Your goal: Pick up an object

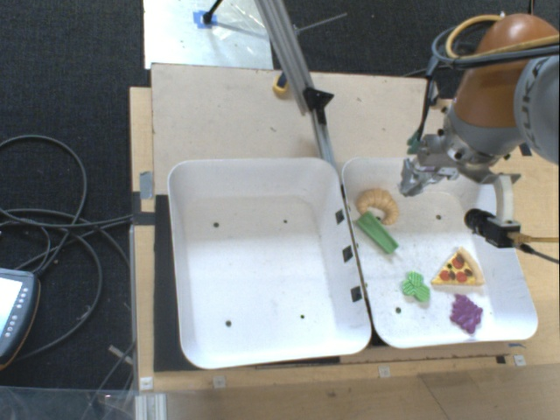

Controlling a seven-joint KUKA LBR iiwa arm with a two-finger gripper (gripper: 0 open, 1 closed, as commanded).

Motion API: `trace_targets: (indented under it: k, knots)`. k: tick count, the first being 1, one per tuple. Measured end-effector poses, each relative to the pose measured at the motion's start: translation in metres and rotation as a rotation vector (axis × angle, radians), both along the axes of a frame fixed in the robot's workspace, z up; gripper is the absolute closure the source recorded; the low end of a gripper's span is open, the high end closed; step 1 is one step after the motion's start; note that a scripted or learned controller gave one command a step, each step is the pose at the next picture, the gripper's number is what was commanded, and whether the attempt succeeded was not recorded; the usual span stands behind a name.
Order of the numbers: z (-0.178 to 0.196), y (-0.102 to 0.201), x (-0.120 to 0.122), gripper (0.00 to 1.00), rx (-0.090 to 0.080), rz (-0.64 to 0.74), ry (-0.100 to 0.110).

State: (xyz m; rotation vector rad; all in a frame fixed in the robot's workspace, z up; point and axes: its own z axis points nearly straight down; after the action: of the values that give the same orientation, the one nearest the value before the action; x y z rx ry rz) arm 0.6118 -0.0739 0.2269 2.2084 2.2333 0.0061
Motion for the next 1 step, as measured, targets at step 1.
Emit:
trace_targets:
  k: [1]
  knots:
    - [-0.0086,0.055,0.0017,1.0,0.0,0.0,0.003]
